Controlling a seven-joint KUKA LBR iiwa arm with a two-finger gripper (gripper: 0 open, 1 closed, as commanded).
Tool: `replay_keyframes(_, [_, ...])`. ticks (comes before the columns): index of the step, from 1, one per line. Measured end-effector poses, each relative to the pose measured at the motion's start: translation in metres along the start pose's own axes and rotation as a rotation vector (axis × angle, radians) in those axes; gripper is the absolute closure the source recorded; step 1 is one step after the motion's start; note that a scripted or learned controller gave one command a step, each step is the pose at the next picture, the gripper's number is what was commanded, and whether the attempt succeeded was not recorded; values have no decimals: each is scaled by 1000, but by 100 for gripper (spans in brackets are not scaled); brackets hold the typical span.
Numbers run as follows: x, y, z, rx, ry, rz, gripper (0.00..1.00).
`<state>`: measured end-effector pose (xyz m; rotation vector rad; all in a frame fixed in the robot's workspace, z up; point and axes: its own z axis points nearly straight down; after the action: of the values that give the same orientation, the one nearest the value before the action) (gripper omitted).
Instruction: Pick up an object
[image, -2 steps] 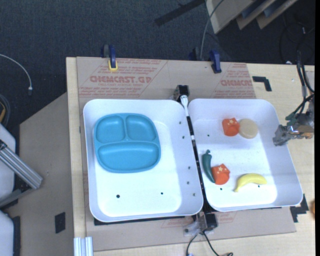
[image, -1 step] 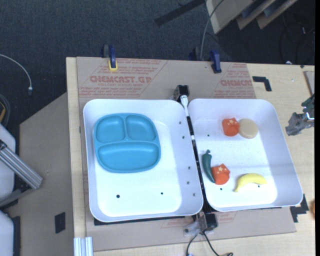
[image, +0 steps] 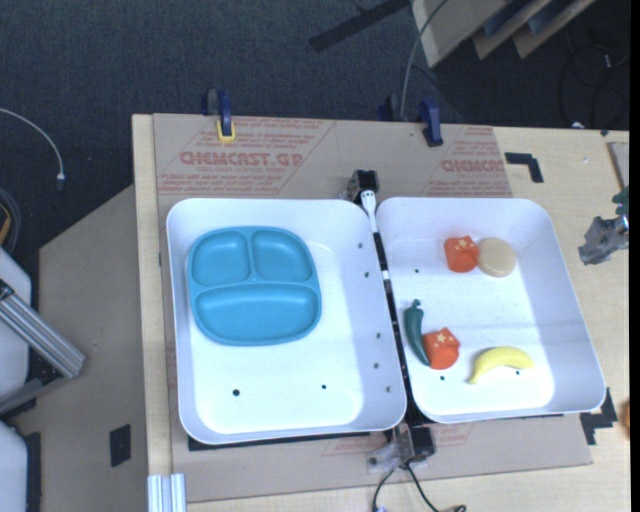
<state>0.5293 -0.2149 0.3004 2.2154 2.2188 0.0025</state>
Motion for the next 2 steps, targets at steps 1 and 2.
replay_keyframes(1, [48,7,7,6,5,-4,100])
replay_keyframes(2, [105,4,29,9,6,-5,100])
